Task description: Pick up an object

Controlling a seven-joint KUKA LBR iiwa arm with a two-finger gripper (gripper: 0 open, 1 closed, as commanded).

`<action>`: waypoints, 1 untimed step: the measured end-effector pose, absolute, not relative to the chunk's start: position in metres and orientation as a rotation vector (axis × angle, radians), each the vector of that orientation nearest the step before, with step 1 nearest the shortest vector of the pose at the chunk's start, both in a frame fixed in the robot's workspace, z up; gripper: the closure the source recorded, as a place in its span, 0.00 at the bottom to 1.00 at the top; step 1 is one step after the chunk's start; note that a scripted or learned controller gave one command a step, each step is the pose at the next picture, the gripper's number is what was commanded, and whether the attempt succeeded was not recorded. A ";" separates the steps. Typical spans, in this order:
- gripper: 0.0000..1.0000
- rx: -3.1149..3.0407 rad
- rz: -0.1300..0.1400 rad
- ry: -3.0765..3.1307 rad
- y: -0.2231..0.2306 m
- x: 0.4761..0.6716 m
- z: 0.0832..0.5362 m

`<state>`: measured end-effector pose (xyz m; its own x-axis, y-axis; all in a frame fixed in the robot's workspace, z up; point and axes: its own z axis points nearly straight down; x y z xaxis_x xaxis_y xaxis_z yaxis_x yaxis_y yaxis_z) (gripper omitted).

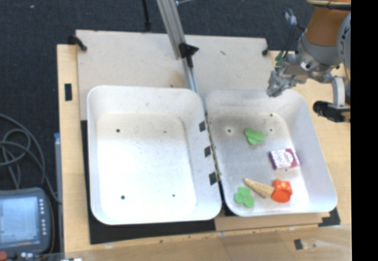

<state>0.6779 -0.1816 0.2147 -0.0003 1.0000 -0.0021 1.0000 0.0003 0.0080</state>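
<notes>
My gripper (275,88) hangs over the far edge of the right bin (313,136), above its back rim. Nothing shows between its fingers. In the right bin lie a green leafy piece (254,136) near the middle, a purple and white packet (283,158) to the right, a tan cone (257,187), an orange-red piece (282,191) beside the cone, and a second green piece (244,197) near the front. All of them lie well in front of the gripper.
The left bin (147,153) sits beside the right one, sharing a middle edge. A slanted aluminium pole (168,9) rises from the back of the bench between the bins. A tablet (20,218) rests at the lower left, off the bench.
</notes>
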 end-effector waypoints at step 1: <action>1.00 2.213 0.006 2.220 -0.183 0.679 0.262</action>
